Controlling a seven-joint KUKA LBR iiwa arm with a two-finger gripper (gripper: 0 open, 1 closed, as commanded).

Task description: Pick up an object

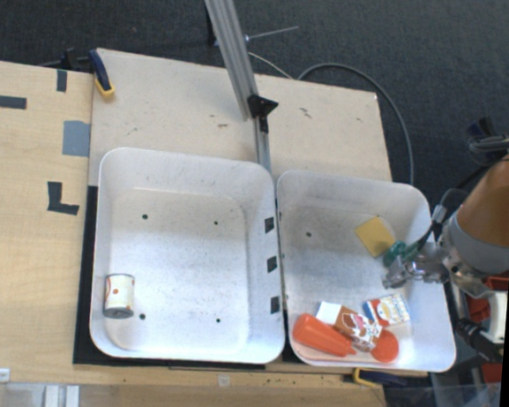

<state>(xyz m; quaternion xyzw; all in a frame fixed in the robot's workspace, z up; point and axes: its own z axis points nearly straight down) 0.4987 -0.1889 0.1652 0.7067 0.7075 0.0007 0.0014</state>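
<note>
Reaching in from 3 o'clock, I hang my gripper (399, 266) over the right bin (326, 196), close to its 3 o'clock wall. My grey wrist and orange band sit just outside that wall. Whether the gripper is released or clenched I cannot tell; the metal tip is small and blurred, with a dab of green beside it. Nothing shows clearly between its tips.

A yellow sponge (375, 235) lies flat in the bin, just at 10 o'clock from my gripper, near but apart from it. Along the bin's 6 o'clock edge several things crowd together: an orange carrot (323, 335) lying on its side, pointing toward 9 o'clock; a brown packet (352, 323) touching it at 1 o'clock; a white carton (389, 310) with red and blue print, tilted, at 6 o'clock from my gripper; and a red-orange ball (385, 347) beside the carrot's tip, tucked under the carton. Any of these could be the thing to pick; all rest on the bin floor.

The left bin (186, 170) touches the right one along their shared wall. A small can (119, 295) stands near its 7 o'clock corner, well apart from everything else.

Both bins rest on the surface (175, 103), where a metal pole (237, 50) slants up toward 12 o'clock.
</note>
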